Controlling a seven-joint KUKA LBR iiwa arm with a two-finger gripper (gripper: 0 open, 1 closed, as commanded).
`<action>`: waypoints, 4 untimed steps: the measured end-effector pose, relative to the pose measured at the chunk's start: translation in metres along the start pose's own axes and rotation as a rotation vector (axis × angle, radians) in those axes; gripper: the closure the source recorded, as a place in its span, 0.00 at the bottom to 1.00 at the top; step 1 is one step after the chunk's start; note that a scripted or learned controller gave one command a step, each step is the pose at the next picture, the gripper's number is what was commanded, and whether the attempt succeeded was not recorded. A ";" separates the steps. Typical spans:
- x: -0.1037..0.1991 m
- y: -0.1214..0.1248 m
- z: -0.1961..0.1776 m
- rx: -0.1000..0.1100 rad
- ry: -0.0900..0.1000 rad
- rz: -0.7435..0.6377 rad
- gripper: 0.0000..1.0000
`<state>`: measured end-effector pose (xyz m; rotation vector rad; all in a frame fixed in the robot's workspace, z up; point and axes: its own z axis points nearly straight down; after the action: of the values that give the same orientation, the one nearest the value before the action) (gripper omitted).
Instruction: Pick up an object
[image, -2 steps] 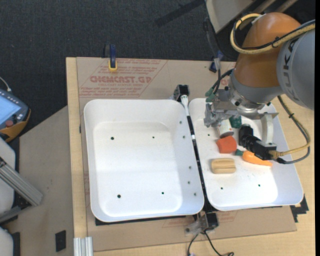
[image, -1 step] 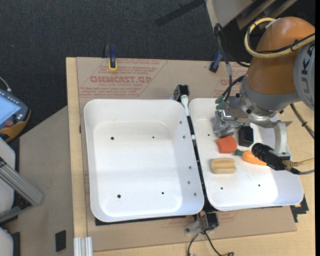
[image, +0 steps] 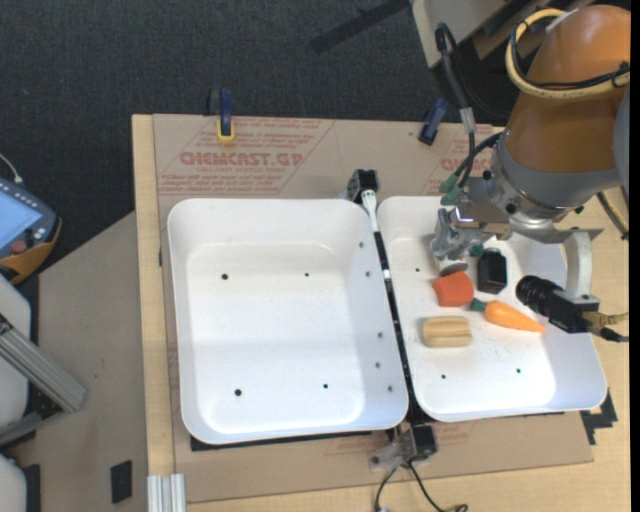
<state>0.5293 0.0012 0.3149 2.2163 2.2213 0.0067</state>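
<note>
At left on the bench, shallow white left bin (image: 270, 330), edge to edge with right bin (image: 480, 380). Inside the right bin, tan wooden block (image: 445, 332) near the middle. Just beyond it, gripper (image: 452, 255) low over an orange-red block (image: 454, 289); impossible to tell whether claw apart, together or clamped. Further right, small black object (image: 491, 271) beside the gripper, then carrot-shaped orange piece (image: 512, 317) lying at a slant.

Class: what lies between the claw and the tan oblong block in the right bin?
A red-orange rounded block lies there, seen in the camera view.
</note>
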 end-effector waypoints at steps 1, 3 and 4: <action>-0.020 -0.025 -0.019 0.002 -0.001 0.004 1.00; -0.002 -0.051 -0.038 0.010 -0.001 0.006 1.00; -0.011 -0.051 0.016 0.012 -0.001 0.005 1.00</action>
<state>0.4787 -0.0098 0.2987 2.2275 2.2219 -0.0077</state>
